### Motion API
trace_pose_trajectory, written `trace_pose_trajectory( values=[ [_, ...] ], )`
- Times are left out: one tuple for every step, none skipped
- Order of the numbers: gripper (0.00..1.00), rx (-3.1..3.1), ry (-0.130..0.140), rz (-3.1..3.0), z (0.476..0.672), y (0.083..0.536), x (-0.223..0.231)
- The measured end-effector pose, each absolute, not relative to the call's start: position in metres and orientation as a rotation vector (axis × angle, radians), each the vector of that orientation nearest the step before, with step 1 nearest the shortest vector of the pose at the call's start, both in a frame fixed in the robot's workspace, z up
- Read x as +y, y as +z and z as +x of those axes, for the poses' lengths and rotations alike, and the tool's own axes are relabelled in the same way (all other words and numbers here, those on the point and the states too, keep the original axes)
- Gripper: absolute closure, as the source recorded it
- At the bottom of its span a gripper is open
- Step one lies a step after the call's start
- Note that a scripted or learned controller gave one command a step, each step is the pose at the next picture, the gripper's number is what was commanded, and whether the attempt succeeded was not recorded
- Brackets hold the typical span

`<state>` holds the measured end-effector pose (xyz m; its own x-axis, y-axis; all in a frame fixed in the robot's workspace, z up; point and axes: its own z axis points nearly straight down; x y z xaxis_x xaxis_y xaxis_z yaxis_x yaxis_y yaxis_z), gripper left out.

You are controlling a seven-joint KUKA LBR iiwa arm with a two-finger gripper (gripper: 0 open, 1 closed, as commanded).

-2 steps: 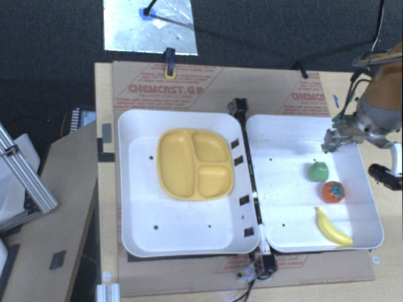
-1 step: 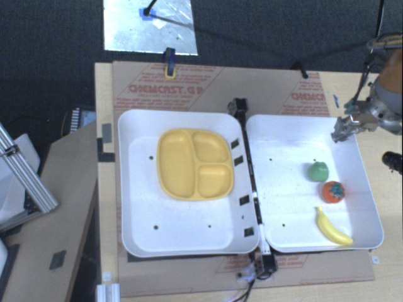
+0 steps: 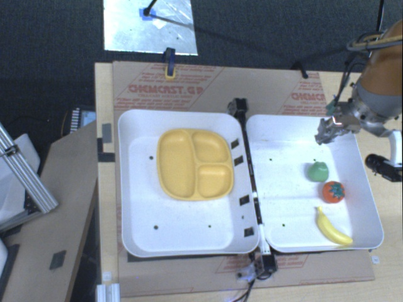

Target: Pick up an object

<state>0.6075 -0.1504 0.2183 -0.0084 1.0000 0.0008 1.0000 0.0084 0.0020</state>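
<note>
White plastic bins are seen side by side on the surface. The pincer [image 3: 327, 133] is poised over the far part of the right bin [image 3: 283, 187]; whether it is spread or pressed together cannot be told. Just below it lies a green apple [image 3: 318, 170], then a tomato [image 3: 333, 192] and a banana [image 3: 332, 226]. A yellow tray [image 3: 194, 163] sits well to its left.

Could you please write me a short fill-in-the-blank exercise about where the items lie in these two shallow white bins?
1. The yellow three-compartment plastic plate lies in the ____ bin.
2. The round red toy tomato lies between the green toy apple and the yellow toy ____.
3. The gripper hangs over the ____ bin.

Missing words: left; banana; right
</note>
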Motion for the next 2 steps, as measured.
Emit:
trace_pose_trajectory(
  values=[
    [1.00, 2.233, 0.003, 2.211, 0.598, 0.228, -0.100],
    [1.00, 2.231, 0.002, 2.212, 0.589, 0.234, -0.052]
  ],
)
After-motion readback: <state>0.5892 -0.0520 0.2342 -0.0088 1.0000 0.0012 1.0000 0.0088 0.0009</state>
